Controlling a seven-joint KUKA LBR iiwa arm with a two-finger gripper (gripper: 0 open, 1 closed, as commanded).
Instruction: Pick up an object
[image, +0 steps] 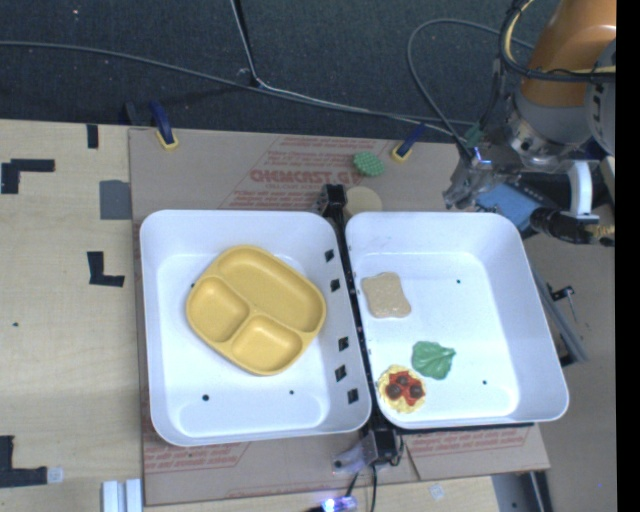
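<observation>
While three small objects, a tan slice (385, 296), a green leaf (433, 358) and a red-topped piece (402, 389), lay in the right bin (500, 300), one yellow tray (256, 309) sat in the left bin (170, 330), and the pincer (468, 185) hung above the table beyond the right bin's far edge, holding nothing I could make out.

this is a robotics lab or test bench, not a home or a shop. two shallow white bins (440, 240) sit side by side on a sheet of printed cardboard (290, 175), which is held to a pale wooden bench (60, 320) by blue and yellow clamps (162, 128). black tape marks (100, 268) are stuck to the bench top. loose black cables (250, 60) trail over dark carpet (100, 50) behind the bench. an industrial arm (560, 60) with an orange band reaches in at the right. what lies in the bins is toy ware: a yellow divided plastic plate (255, 310) and small play-food pieces, among them a green leaf (433, 358).
</observation>
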